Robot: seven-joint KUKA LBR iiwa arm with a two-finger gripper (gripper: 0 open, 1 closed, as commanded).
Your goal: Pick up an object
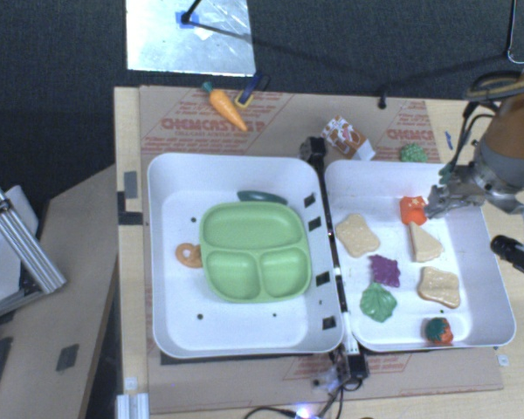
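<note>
My gripper [437,201] hangs low over the upper right part of the right bin [498,308], at the end of the grey arm reaching in from the right. Just to its left, touching or nearly touching it, lies a small orange-red toy [411,209]. Below that sits a pale bread wedge [425,243]. Elsewhere in the same bin are a bread slice [356,234], a purple bunch [384,270], a green leafy piece [377,302], a toast piece [439,286] and a red-and-green fruit [436,330].
The left bin [162,225] holds a green divided plate [253,250], an orange ring [189,255] and a dark green item [262,196] behind the plate. On the bench behind the bins lie a carrot [227,108], a snack packet [343,136] and a green piece [411,153].
</note>
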